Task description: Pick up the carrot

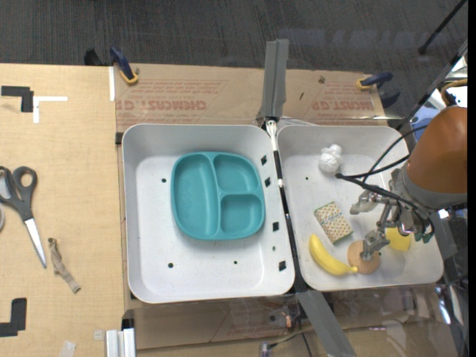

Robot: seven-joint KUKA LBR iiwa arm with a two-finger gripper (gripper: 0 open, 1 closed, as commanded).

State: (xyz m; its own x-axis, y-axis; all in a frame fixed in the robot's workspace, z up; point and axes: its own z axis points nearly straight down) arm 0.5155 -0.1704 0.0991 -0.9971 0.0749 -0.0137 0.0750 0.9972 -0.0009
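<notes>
A tan-orange rounded piece, which I take to be the carrot [362,256], lies near the front of the right bin [297,222], just right of the yellow banana [329,257]. My gripper [377,238] hangs low over the carrot's upper right edge, reaching in from the right below the orange wrist band. The gripper's body hides part of the carrot, and I cannot tell whether they touch.
The right bin also holds a white lump [330,157] at the back, a speckled tan block [332,222] in the middle, and a yellow object [399,240] beside the gripper. A teal divided plate [218,195] sits in the left bin [141,222]. Scissors [24,207] lie on the bench at left.
</notes>
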